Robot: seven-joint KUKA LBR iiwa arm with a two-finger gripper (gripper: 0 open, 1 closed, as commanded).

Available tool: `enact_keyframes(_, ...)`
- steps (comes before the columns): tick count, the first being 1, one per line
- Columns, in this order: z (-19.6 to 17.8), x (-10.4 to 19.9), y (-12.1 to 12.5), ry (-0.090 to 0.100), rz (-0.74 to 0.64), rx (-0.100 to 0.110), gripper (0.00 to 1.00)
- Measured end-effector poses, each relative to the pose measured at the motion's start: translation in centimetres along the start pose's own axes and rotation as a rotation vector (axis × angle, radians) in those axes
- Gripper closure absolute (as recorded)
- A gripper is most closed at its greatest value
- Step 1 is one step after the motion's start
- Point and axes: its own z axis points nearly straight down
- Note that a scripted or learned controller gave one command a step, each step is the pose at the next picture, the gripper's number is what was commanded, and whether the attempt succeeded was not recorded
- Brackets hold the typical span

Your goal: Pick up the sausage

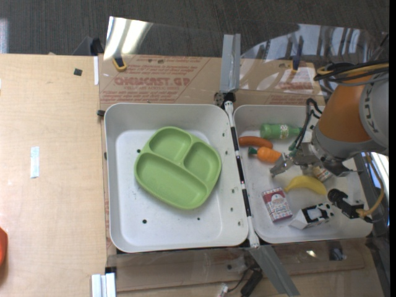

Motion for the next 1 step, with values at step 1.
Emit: enact_keyframes(1, 0.04, 1.82, -4.21, 0.001, -0.034, 0.002, 0.0)
